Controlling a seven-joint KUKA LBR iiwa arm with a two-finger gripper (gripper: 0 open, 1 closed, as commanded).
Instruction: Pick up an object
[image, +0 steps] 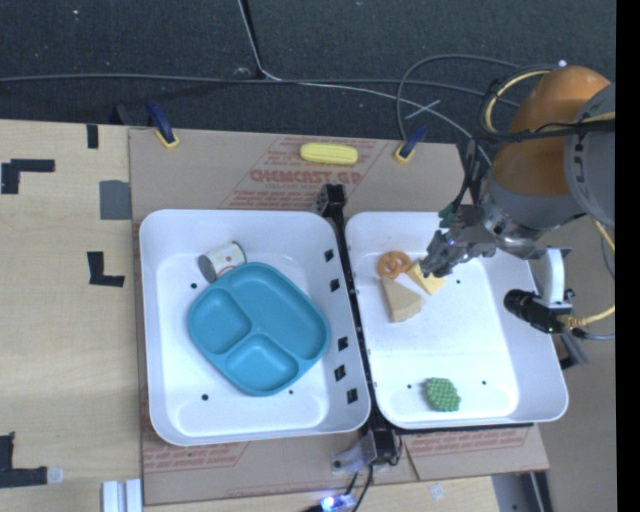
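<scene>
Overhead, the grey arm (560, 150) with its orange band reached in from the right and hung over the right bin (520, 400). Its gripper (438, 262) sat low at the bin's upper left part, its dark tip right at a small yellow piece (432, 283). That piece lay against the upper right edge of a tan cheese-like wedge (403, 299). Whether the gripper was closed on the yellow piece or merely touching it could not be told, since the tip was dark and blurred against the bin floor.

Just left of the gripper, an orange pretzel-shaped toy (393, 265) rested on the bin floor, touching the top of the wedge. Well apart from these, near the front wall of the same bin, lay a green knobbly lump (441, 394), possibly a toy broccoli.

The left bin (165, 400) held a blue divided tray (258, 326) lying at a slant across its middle. A small white cup (220, 260) with a grey mouth lay on its side just beyond the tray's upper left corner.

Both bins stood side by side on a sheet of cardboard (200, 170) on the desk (60, 330). A yellow banana-like object (328, 154) lay on the cardboard behind the bins, near a yellow clamp (407, 150).
</scene>
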